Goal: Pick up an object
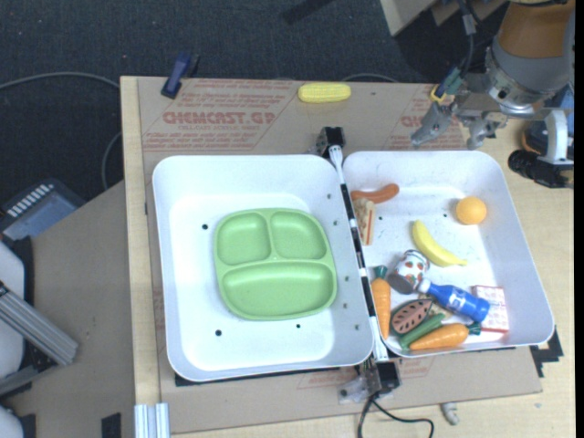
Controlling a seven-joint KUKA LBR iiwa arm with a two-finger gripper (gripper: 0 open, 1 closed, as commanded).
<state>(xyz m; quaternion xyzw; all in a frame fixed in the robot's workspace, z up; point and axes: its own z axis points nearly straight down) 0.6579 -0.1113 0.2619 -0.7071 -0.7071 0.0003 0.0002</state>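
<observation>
A robotics lab: a cardboard-topped counter (pixel 274 108) with two white plastic bins (pixel 182 245), loose cables (pixel 55 85), dark carpet.

Scene evenly, brightly lit from overhead. Mild glare noted on bins (pixel 255 176). Soft shadows only. Slight blur seen toward 3 o'clock edge.

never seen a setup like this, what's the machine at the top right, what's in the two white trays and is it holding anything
One camera looks down at a slant on a bench. The grey and orange thing is a robot arm; its gripper hangs above the far edge of the right bin, holding nothing. That bin holds toy food: a banana, an orange, a sausage, carrots and a blue bottle. The left bin holds a green divided plate. A yellow object lies on the board behind.
</observation>
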